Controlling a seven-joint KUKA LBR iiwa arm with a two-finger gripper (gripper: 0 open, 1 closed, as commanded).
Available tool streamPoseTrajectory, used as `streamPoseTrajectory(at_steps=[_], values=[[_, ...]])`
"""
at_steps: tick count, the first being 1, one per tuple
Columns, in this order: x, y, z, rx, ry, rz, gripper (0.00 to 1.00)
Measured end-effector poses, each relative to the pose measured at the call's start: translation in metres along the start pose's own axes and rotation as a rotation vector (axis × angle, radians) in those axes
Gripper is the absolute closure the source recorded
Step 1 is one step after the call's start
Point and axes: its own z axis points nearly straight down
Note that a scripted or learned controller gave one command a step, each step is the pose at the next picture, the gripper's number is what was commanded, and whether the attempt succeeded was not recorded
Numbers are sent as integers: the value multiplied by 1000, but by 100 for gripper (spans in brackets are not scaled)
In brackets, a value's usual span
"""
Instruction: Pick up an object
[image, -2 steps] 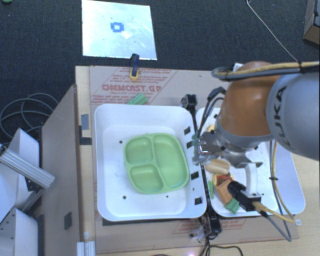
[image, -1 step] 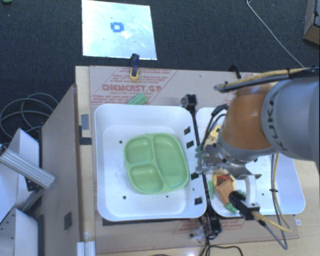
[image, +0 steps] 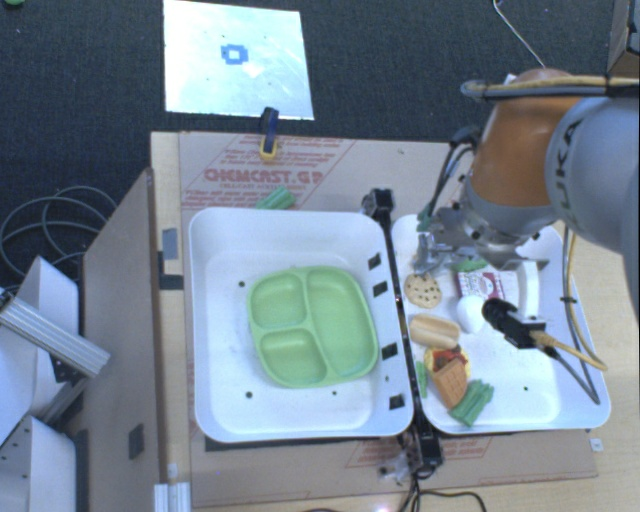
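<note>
Bench with two white bins — the right bin (image: 575, 405) holds the toys. Gripper (image: 430, 252) hangs at its back-left corner; grip state I cannot tell. Cookie (image: 423, 291) lies nearest — just below and toward the camera, flat and round.

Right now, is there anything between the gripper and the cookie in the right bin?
Nothing visible does. The gripper hangs just above the cookie at the right bin's left side, with bare bin floor between them. The hot dog bun lies beyond the cookie, not in the path.
</note>
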Motion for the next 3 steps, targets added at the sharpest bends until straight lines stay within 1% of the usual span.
streamPoseTrajectory(at_steps=[1, 2, 3], values=[[50, 6, -92, 0, 5, -11, 100], [100, -34, -26, 18, 4, -9, 100], [188, -45, -44, 10, 7, -14, 100]])
